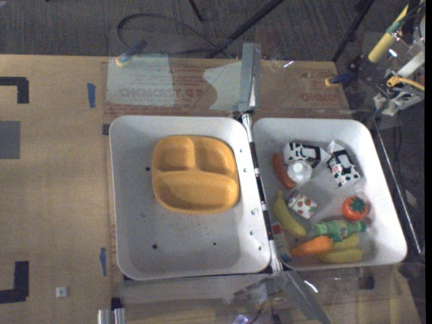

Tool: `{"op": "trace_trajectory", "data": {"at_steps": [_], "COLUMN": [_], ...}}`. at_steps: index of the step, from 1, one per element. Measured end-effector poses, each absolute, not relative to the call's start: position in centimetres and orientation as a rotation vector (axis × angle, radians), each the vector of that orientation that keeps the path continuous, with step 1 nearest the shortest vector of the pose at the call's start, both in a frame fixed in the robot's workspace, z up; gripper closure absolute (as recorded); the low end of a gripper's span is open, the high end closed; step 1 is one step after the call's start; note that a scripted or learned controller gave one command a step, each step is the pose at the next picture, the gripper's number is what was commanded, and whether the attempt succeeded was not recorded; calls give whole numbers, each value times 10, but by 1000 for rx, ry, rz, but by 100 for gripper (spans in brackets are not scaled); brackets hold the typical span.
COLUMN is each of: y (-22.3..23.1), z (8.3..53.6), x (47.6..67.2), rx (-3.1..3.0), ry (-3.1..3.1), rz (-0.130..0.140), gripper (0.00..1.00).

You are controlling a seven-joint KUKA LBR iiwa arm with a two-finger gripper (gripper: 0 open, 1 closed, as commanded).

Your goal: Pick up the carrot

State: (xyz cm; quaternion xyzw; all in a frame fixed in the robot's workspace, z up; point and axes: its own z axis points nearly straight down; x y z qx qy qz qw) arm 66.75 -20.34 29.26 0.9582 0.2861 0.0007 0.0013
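Observation:
The carrot point(312, 246) is orange with a green leafy end. It lies near the front edge of the right bin point(385, 159), pointing left. A green item point(345, 229) lies just behind it and a yellow piece point(342, 255) just to its right. Nothing is touching the carrot from above.
The right bin also holds a banana point(288, 216), a red sausage point(281, 169), a tomato point(355, 208), two cow-patterned cartons point(302, 152) point(343, 168), a strawberry carton point(302, 204) and a small white cup point(300, 173). An orange divided plate point(196, 174) lies in the left bin point(135, 235). Clamps and cables point(395, 59) crowd the top right.

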Motion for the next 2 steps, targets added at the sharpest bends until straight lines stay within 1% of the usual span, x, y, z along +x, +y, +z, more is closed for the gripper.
{"op": "trace_trajectory", "data": {"at_steps": [1, 2], "y": [-223, -223], "z": [288, 295], "x": [634, 627], "rx": [3120, 3128], "ry": [394, 320], "rz": [-7, -6], "gripper": [100, 100]}}
